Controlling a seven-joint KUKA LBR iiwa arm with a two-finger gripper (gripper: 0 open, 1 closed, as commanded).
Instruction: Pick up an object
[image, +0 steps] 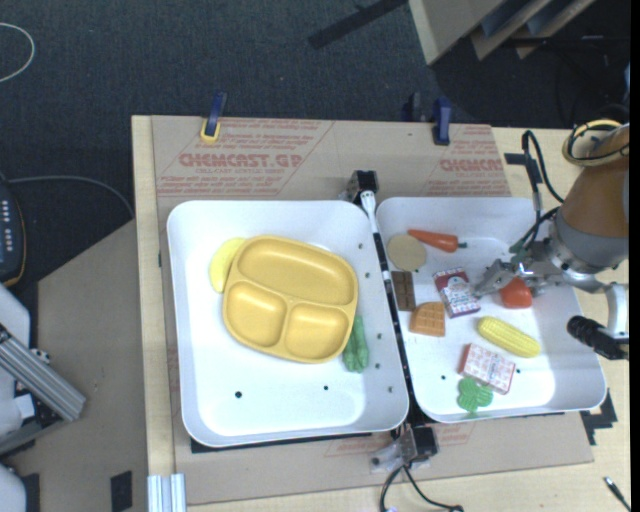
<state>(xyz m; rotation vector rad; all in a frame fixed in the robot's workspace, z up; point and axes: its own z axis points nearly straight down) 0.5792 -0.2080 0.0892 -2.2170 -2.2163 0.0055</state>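
In the left bin (200, 330) sits one big yellow tray (290, 297) with three dips in it. A yellow banana (224, 262) peeks out from under its left edge, and a green leafy bit (356, 347) leans on its right edge. That makes one of each.

In the right bin (570, 385) there are lots of little things. I count one tan round disc (407, 250), one brown bar (403, 290), one waffle (429, 320), one orange carrot (434, 239), two small red and white cards (457, 294), one green piece (474, 395), one yellow corn (508, 336) and one red thing (516, 294).

My gripper (497, 275) is down low in the right bin, between the upper card and the red thing. The fingers look nearly closed, but they are small and shiny here, so I cannot tell for sure. I see nothing held between them.

The red thing is just beside my fingertips, so I think that is the one to go for. It looks like a small plastic toy: light, hard and smooth. It might slip or roll away if I pinch it at the edge, so I would squeeze it across its middle. The cards lie flat and would be hard to get under. The corn is fat and round, easy to grab across its middle too.
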